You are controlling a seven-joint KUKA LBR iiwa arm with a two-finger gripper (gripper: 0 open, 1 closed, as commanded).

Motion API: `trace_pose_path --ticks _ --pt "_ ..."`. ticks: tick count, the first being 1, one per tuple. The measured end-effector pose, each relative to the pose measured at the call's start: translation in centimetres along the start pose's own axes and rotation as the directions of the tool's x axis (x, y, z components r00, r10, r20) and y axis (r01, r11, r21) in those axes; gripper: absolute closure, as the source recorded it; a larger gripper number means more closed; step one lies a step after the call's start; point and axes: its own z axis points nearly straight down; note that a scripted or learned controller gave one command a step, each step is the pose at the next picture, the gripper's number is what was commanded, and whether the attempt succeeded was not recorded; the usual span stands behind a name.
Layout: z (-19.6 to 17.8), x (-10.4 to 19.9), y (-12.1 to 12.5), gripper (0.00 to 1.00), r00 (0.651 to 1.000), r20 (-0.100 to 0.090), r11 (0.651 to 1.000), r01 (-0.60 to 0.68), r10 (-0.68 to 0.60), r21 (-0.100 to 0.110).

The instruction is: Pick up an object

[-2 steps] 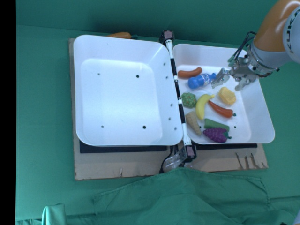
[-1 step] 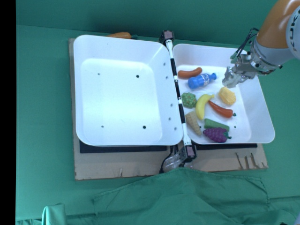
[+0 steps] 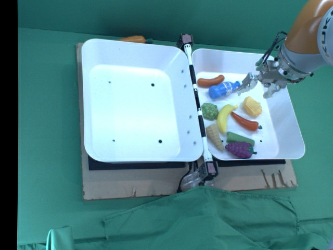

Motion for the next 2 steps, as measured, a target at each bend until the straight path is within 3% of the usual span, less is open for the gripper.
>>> trace_pose_path --ticks 1,2 --pt "-1.31 -0.17 0.13 1.0 1.0 0.003 1.0 -0.004 0.004 -0.008" --pt "-1.25 -0.16 0.11 0.0 1.0 0.003 1.0 -0.004 0.004 -0.006"
